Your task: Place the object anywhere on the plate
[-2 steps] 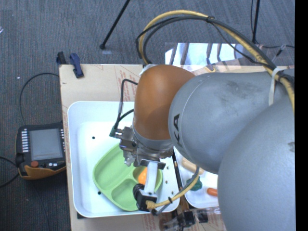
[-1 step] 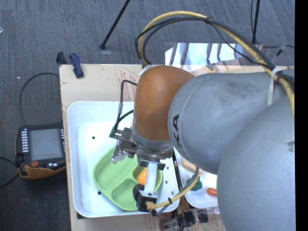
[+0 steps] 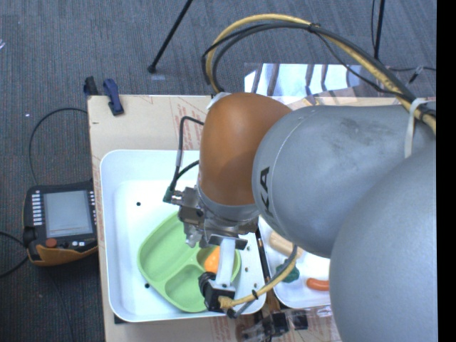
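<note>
Orange object [image 3: 211, 261] over plate [image 3: 160, 258], axis unclear

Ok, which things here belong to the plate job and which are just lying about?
Job: green divided plate; small orange object over it.
Lying about: orange-red item in the right bin; teach pendant on the floor; blue clamp.

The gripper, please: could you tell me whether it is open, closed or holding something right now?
Gripper: cannot be told; it is over the green plate, close to an orange object.
</note>
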